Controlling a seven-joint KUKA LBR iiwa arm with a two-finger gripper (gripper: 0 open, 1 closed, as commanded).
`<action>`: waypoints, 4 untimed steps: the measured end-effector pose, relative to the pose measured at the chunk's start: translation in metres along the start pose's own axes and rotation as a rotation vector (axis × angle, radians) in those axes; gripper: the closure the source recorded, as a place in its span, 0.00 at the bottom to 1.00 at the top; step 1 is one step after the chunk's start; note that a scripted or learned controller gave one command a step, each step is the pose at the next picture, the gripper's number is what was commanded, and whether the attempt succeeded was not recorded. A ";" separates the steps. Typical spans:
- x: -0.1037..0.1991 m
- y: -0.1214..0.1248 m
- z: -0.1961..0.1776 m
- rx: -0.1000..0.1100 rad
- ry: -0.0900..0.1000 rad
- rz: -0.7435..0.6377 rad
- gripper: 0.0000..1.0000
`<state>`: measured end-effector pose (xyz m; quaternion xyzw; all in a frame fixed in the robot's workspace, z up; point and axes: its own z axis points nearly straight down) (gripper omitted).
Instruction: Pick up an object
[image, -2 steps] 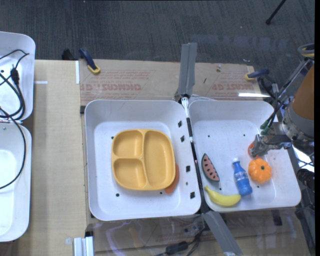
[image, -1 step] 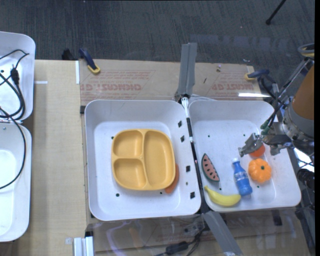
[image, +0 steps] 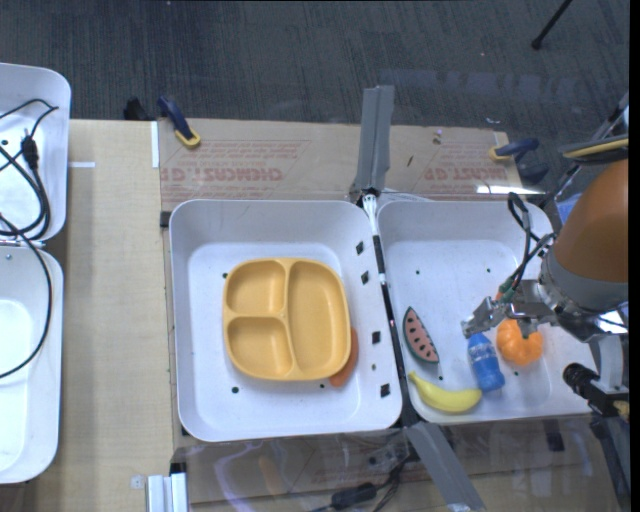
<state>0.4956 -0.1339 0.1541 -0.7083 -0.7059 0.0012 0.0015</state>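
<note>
Where the end effector (image: 505, 318) hangs, an orange (image: 520, 343) touches it.

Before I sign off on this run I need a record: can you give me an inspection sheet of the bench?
Surface: two white bins side by side, left bin and right bin, on a cardboard-covered bench.
Job's things: in the right bin, a watermelon slice, banana, blue bottle and orange.
Clutter: yellow divided plate in the left bin, something orange peeking out from under its right edge.
Gripper: gripper low over the right bin, beside the orange and bottle; grasp not visible.
Cables: black cables on the white trays at far left.
Surroundings: blue clamps on the cardboard edge.
</note>
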 end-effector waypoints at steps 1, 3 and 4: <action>-0.012 0.023 0.049 -0.035 -0.008 -0.003 0.00; 0.002 0.009 0.054 0.000 0.000 0.003 1.00; 0.062 0.053 -0.101 -0.001 -0.002 -0.006 1.00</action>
